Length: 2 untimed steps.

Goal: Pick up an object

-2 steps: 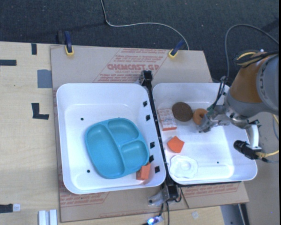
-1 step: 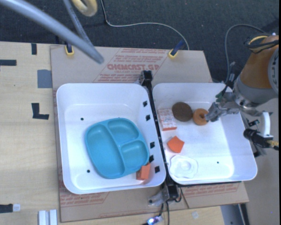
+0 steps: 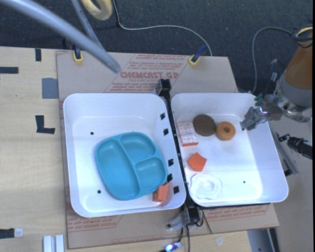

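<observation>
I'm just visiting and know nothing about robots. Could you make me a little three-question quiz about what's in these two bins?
1. True or false: the blue divided plate lies in the left bin.
2. Which thing sits right beside the brown disc in the right bin? A) the small doughnut B) the white lid C) the orange block
3. Fill in: the gripper is at the right bin's ____ edge.

Key
1. True.
2. A; the two look nearly touching.
3. Right; it is near the doughnut, with nothing seen between its fingers.
</observation>
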Tool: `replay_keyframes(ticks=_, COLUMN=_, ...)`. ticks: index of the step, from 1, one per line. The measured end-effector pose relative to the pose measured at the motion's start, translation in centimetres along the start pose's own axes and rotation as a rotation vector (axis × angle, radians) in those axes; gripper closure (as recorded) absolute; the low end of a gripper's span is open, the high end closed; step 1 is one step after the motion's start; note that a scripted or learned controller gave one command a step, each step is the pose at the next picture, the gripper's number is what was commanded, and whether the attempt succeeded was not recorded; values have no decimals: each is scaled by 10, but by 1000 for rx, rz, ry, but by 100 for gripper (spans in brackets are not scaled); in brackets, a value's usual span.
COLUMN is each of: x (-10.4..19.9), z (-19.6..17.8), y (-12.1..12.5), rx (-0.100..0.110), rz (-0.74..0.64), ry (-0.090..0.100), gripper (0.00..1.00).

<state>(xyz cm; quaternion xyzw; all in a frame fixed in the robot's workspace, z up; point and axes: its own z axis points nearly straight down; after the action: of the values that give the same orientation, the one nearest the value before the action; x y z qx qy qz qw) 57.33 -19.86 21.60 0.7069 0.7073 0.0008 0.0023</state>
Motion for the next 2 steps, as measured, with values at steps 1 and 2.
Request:
replay_keyframes(ticks=1, x=0, z=-16, y=0, rx=4, rz=-1, ry=2, gripper=100)
replay_keyframes(ticks=2, x=54, z=-7, y=0, rx=6, rz=-5, ry=3, gripper=100)
